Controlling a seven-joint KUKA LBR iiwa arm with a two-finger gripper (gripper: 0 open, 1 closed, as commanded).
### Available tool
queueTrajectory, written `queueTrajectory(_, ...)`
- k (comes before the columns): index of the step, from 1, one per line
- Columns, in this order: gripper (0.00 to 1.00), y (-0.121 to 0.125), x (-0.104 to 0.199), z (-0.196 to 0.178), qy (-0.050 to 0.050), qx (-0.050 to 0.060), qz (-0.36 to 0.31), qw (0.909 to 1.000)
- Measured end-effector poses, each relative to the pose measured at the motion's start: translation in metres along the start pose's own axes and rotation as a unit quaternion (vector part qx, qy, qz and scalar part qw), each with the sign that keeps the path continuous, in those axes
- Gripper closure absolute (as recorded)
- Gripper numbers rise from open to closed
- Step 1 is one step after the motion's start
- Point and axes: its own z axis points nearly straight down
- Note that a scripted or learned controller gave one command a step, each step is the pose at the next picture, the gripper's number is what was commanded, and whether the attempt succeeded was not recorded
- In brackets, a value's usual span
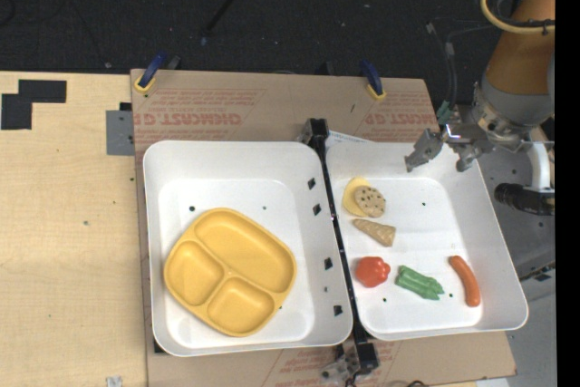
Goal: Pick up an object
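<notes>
With the claw [443,149] spread and empty at the right bin's [507,285] twelve o'clock rim, the orange sausage [465,280] looks light, stiff, slippery: grip across its middle.

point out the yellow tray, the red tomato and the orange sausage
yellow tray [229,272], camera view, middle divider of the tray
red tomato [371,271], camera view, centre of its top
orange sausage [466,280], camera view, mid-length

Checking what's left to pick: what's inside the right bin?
Right bin holds a cookie, wedge, red piece, green piece and sausage; nothing looks covered.
</notes>
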Motion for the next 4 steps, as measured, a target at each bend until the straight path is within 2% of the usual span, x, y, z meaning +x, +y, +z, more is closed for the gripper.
queueTrajectory(1,0.00,0.001,0.000,-0.004,0.000,-0.004,0.000,1.0000)
queueTrajectory(3,0.00,0.001,0.005,0.122,0.000,-0.001,0.000,1.0000)
queueTrajectory(4,0.00,0.004,0.004,0.144,-0.001,-0.007,0.000,1.0000)
